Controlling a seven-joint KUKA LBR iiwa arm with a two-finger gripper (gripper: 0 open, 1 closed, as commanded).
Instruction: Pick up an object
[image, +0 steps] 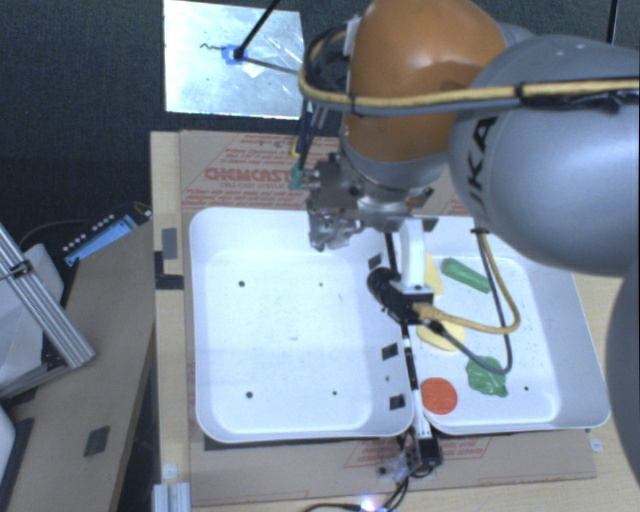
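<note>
Gripper (325, 235) hangs low over the far right corner of the left bin (280, 340), close to the wall it shares with the right bin (550, 385). The bulk of the grey and orange arm (430, 90) sits above and hides most of it. Whether the gripper is open or closed cannot be told from this angle. Nothing is seen held in it, and contact with the bin floor cannot be judged.

All loose objects lie in the right bin:
- green stick (466, 275), toward the far side, lying at a slant.
- pale yellow piece (440, 338), near the shared wall, partly covered by robot hardware.
- green lump (487, 376), toward the near side, crumpled in outline.
- orange disc (439, 396), flat near the near-left corner, just beside the green lump and apart from it.

The gripper stands apart from all four, across the shared wall. The left bin floor shows a few dark specks. Both bins rest on a printed cardboard sheet (240, 170).
</note>
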